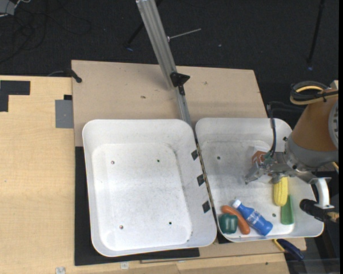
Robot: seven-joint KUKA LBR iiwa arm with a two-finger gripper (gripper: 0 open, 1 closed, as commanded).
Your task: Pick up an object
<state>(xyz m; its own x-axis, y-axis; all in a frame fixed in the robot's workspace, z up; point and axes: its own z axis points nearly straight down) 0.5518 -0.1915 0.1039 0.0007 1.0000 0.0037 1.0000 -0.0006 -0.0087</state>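
Note:
The right bin [234, 136] holds several toys near its front edge: a yellow corn cob [280, 191], a green piece [287, 212] just below it, a blue bottle [252, 217], an orange carrot-like piece [236, 218] and a dark green block [228, 224]. My gripper [263, 165] reaches in from the right and sits low over the bin floor, left of the corn cob and above the bottle. Something small and reddish shows at its tip, too unclear to name.
The left bin [140, 184] lies beside the right one, with black clips [200, 179] along the shared rim. A metal pole [160, 44] slants up from behind the bins. The arm's orange band [317, 124] hangs over the right bin's right edge.

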